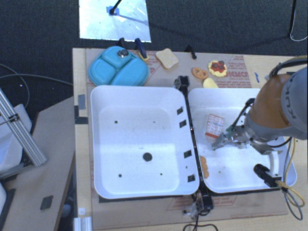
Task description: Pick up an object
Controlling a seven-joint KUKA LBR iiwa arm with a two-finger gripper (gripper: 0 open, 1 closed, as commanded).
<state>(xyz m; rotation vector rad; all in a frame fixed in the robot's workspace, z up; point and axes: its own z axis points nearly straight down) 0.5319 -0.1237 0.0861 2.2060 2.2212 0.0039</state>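
My gripper [220,142] hangs low in the right bin [226,179], lower right of the frame, just below a small red-and-white packet [214,125]. An orange piece [204,167] lies by the bin's left wall.

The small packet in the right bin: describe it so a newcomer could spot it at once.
Start at the right bin, the one the arm reaches into. On its floor, toward the upper left, lies the small packet, just up and left of the gripper. It is a flat white rectangle with red-orange print, unlike the small tan piece lying against the bin's left wall lower down.
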